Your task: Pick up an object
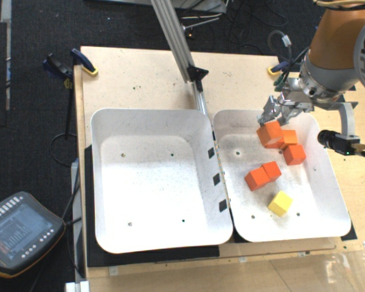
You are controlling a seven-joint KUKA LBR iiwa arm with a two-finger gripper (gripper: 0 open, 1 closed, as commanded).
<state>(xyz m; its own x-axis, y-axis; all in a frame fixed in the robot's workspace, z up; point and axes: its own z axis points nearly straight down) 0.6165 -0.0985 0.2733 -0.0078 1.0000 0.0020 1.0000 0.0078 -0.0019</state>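
Camera view: looks down at a slant on the surface (146,78), which carries two shallow white bins side by side.
Arm: grey with an orange band (337,32) above the wrist; it reaches in from the right and hangs over the far part of the right bin (328,218).
Claw (275,119): low over the bin, its tips right at the top of an orange block; I cannot tell whether it is spread or closed, nor whether it has any grip.
Orange block under the claw (271,135): the likely target, directly below the tips and touching or nearly touching them; it looks tilted, perhaps nudged or partly lifted, though that is a guess.
Smaller orange cube (294,153): just beside that block, on the side toward the arm's base and a little nearer the camera.
Orange double block (263,176): nearer the camera than the claw, apart from the pair above.
Yellow cube (280,203): nearest the camera, well apart from the claw.
Left bin (103,181): well off to the claw's far side.
Progress: reach looks done; a secure lift is not yet shown.
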